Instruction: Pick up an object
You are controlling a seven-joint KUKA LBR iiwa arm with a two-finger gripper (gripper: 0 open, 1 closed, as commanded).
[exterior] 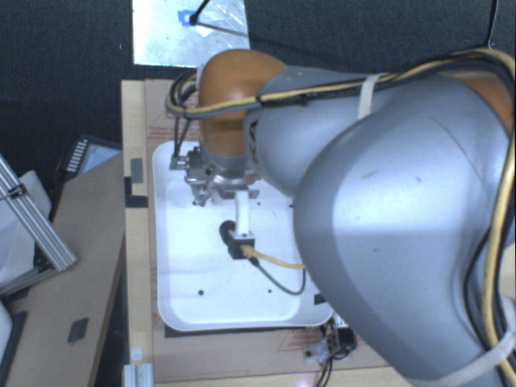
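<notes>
My gripper (203, 192) hangs low over the far left part of the left white bin (185, 297), under the orange wrist band. The big grey arm reaches in from the right and hides the right bin and much of the left one. No loose object can be made out on the bare bin floor around the gripper. Whatever lies directly beneath the gripper and arm is hidden.
The bin sits on a cardboard-coloured bench top (137, 240). A shiny foil sheet (189, 18) lies at the back. Aluminium framing (32, 224) stands off the left edge. Small parts and wires (334, 341) lie near the bin's front right corner.
</notes>
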